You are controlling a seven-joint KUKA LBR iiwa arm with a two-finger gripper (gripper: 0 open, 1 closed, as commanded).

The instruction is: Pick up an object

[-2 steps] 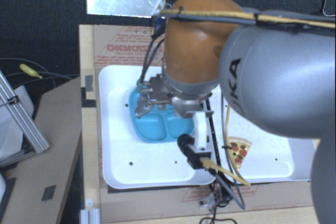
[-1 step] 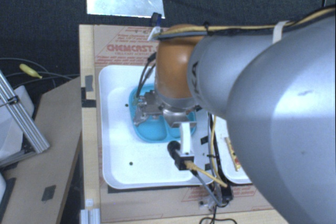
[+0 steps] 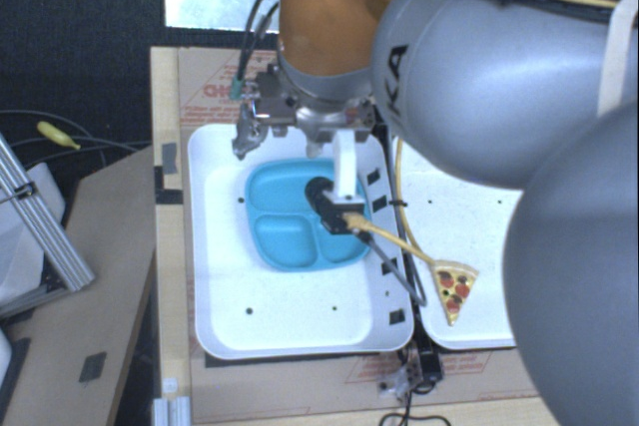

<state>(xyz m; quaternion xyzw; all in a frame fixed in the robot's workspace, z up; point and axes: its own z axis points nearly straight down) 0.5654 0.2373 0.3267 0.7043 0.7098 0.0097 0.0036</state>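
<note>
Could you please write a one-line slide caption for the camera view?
Gripper poised over the left bin near a blue divided tray; a pizza slice lies in the right bin.

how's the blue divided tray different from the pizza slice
The blue divided tray is much larger than the pizza slice. Tray: rounded, plain blue; slice: yellow wedge, red spots. Tray in the left bin, slice in the right bin. Both lie flat.

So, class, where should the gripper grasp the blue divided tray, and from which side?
On the blue divided tray, probably the left rim, from straight above: it lies flat and looks too wide to span, but its raised rim gives a thin wall to pinch.
</note>
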